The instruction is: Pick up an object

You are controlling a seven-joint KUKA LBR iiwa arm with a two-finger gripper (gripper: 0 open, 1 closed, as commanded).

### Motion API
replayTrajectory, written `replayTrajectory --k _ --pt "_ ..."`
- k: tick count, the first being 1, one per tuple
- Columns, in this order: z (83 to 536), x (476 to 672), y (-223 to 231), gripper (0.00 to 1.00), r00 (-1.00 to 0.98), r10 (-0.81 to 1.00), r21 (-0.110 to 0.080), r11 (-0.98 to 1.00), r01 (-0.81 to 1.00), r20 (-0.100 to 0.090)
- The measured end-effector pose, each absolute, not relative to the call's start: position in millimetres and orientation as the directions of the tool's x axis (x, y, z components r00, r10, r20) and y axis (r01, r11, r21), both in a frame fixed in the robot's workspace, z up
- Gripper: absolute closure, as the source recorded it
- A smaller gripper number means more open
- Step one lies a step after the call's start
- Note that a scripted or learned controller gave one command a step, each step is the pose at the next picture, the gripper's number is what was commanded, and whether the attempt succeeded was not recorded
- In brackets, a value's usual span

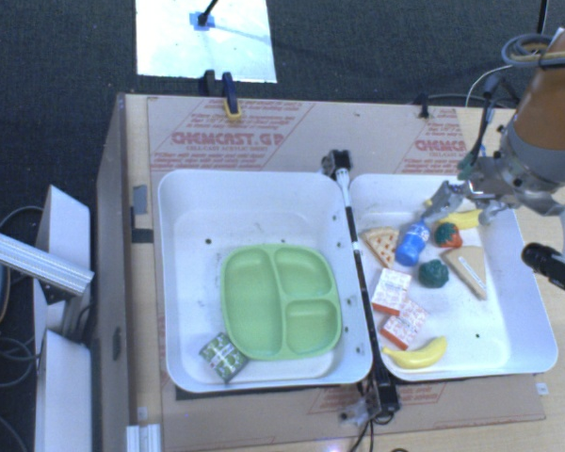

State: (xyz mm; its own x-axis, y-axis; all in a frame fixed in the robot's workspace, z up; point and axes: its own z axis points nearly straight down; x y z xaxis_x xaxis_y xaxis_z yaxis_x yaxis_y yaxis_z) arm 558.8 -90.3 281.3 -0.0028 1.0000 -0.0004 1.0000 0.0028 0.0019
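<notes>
1. The grey arm with its orange band (551, 92) is reaching in over the right-hand shallow white bin (532, 347), and its bulk is hiding part of the bin's far corner; a program aiming into that hidden patch is likely working half blind.
2. The gripper (449, 199) is hanging above the far side of that bin, near the small blue plastic bottle (413, 242). Whether it is released or clenched I cannot tell, and nothing is showing between its tips.
3. The bottle is lying tilted and just beside a tan pizza-slice toy (381, 245), so a descent here is risking a pinch on two things or a glancing push.
4. The dark green lumpy vegetable toy (433, 272) and the tan wedge-shaped sandwich toy (471, 273) are sitting close together; crowding is making a clean grasp doubtful.
5. The yellow plastic banana (416, 352) is lying apart near the front wall, an easier target, but its curve is liable to roll.
</notes>
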Motion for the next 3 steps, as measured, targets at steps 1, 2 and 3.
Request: replayTrajectory --k 1,2,3 --pt "124 568.9 -128 0.0 0.0 1.0 -0.005 0.0 1.0 0.0" --pt "84 561.0 -113 0.0 -0.001 1.0 0.0 0.001 1.0 0.0" --pt "95 562.1 -113 1.0 -0.002 1.0 0.003 0.002 1.0 0.0"
